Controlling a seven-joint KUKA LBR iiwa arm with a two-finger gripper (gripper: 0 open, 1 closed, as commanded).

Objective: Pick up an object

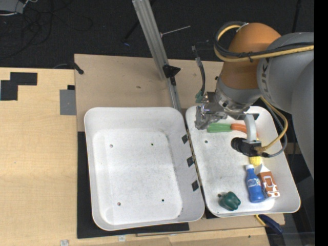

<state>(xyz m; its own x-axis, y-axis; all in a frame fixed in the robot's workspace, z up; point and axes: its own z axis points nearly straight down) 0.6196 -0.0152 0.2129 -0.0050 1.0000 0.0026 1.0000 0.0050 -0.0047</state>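
- Arm: mine, reaching in from the right and bent down over the far end of the right bin.
- Left bin: well off to the left of my fingers, past the divider. Not my concern for the pick.
- Right bin: the one I am working in; every candidate lies here.
- Gripper: low, at the bin's far left corner. I cannot tell how my fingers stand; metal and cable crowd the tips.
- Bottle: blue, yellow cap, lying well nearer the camera than my fingers.
- Green stick: just beside my fingers, on the right, with an orange piece further along. Whether I touch it I cannot say.
- Box: small, orange and white, just beyond the bottle.
- Green lump: near front edge, farthest from me.
- Progress, my judgement: descent made, nothing seen lifted. Grasp and lift remain; the stick is the likely target.
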